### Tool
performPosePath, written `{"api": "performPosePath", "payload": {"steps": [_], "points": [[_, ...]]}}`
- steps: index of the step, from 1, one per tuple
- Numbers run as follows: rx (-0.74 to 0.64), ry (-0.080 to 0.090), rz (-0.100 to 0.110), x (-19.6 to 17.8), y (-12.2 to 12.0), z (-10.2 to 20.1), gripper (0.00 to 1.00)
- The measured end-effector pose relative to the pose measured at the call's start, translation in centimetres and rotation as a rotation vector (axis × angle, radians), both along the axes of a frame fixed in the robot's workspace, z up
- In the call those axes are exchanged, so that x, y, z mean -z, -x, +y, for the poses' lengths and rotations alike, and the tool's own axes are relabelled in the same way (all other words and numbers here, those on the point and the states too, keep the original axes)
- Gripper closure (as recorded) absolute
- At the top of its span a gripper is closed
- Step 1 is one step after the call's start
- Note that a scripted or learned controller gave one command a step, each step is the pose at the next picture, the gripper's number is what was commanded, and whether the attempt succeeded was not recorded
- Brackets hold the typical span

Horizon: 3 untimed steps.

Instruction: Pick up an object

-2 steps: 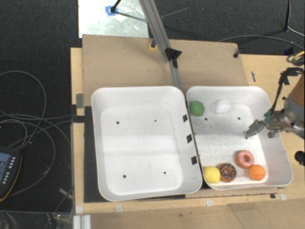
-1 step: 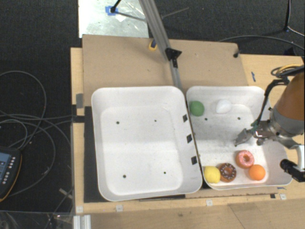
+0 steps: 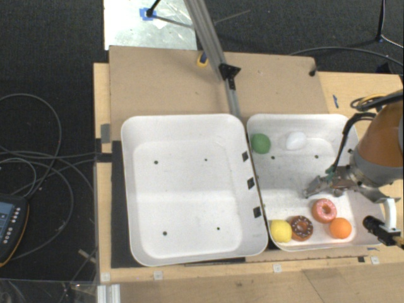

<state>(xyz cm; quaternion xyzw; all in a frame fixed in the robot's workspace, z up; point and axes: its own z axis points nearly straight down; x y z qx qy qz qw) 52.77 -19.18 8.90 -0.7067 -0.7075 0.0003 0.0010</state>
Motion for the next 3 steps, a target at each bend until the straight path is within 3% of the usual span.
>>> {"api": "performPosePath", "payload": {"steps": [1,3], "points": [[0.000,0.002,-0.005,-1.3,-0.1,-0.1,1.00],[-0.004,0.003,-0.008,-12.6,-1.3,0.3,1.00]]}}
